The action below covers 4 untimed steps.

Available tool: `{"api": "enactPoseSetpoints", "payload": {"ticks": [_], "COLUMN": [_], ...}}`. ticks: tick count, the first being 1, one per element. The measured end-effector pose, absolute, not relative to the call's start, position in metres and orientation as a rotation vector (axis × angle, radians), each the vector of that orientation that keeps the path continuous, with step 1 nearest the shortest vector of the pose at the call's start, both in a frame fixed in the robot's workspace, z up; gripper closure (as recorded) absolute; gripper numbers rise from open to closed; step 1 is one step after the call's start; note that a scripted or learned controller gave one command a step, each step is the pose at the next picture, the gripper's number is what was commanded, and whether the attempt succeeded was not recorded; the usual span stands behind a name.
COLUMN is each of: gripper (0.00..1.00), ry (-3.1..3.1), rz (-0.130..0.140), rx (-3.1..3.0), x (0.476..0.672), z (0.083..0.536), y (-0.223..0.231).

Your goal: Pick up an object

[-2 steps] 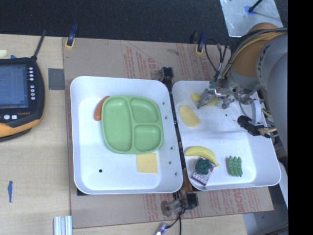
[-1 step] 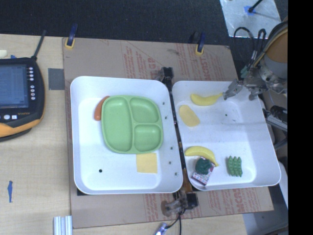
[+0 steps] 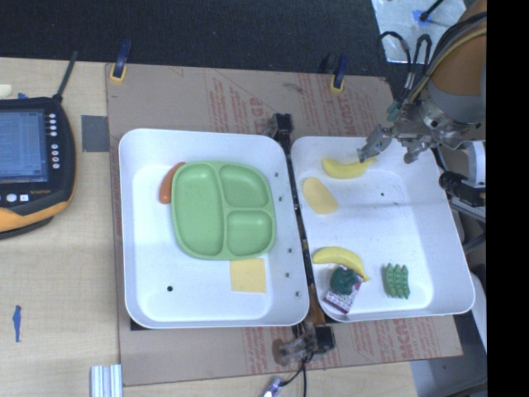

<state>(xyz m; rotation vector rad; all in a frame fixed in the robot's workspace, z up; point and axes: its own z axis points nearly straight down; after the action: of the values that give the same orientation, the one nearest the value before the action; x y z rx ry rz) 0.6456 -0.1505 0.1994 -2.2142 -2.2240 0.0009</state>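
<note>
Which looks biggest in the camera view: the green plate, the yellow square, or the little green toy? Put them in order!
1. Green plate, by far the biggest.
2. Yellow square.
3. Little green toy, smallest, though not much smaller than the square.

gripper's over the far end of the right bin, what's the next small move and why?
Probably a short drop straight down onto the yellow banana-shaped piece. The gripper sits at its right end near the right bin's far rim, and nothing shows held yet. The pale yellow oval lies apart, so it shouldn't interfere.
</note>
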Motion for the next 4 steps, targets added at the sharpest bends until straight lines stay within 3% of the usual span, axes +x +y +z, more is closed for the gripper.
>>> {"api": "enactPoseSetpoints", "payload": {"ticks": [1,2,3,4], "gripper": [0.0,0.0,0.0,0.0], "ry": [-2.224,-2.224,-2.223,-2.223], "rz": [0.001,0.005,0.007,0.007], "rx": [-2.216,-2.213,-2.213,-2.217], "x": [0.656,0.656,0.656,0.574], "z": [0.207,0.197,0.193,0.166], "y": [-0.116,-0.066,-0.047,-0.11]}}
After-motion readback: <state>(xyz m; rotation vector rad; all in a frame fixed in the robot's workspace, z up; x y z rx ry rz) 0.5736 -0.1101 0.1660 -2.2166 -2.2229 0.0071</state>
